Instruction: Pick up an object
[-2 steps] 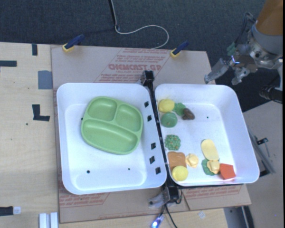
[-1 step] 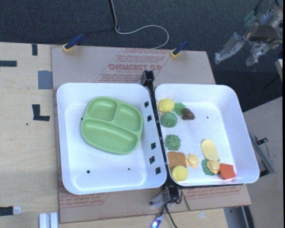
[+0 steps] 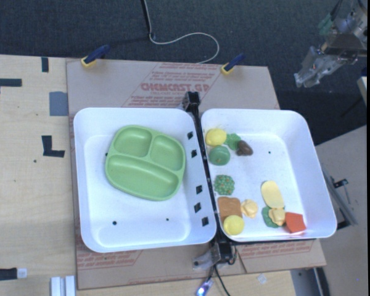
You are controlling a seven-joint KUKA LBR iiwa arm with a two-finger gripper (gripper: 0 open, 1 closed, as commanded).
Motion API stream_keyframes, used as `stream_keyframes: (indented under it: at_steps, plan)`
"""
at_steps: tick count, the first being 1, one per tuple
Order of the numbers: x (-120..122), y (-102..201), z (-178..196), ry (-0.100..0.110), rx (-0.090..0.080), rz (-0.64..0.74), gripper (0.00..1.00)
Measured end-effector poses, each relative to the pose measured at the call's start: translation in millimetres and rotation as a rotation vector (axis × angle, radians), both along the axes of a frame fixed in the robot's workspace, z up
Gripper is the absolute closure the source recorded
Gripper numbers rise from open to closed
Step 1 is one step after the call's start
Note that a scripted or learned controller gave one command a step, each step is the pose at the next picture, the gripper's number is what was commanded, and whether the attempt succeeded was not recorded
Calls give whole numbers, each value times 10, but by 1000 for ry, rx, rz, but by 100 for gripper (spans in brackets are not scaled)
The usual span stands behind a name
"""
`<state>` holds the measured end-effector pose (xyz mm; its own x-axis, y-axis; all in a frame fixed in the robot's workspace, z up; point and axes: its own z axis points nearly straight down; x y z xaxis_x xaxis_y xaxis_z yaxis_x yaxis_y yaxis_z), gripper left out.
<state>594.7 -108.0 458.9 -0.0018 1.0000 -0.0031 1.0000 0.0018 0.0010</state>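
Two shallow white bins (image 3: 296,128); my metal two-finger gripper (image 3: 308,73) hung beyond them, jaw state indeterminable.

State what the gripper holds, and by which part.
Nothing is visibly held. The gripper hangs past the right bin's far corner, apart from the toys.

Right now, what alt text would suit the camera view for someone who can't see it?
Two white bins sit side by side: the left bin holds a green divided plate, the right bin small toy foods. The gripper hangs beyond the bins' far right corner.
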Motion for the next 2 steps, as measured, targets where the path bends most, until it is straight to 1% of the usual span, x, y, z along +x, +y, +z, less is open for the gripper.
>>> stream_keyframes:
  at_steps: [1, 2]
  plan:
    - [-287, 502, -1105, 14, 5, 3, 100]
    - [-423, 1225, -805, -1, 5, 7, 100]
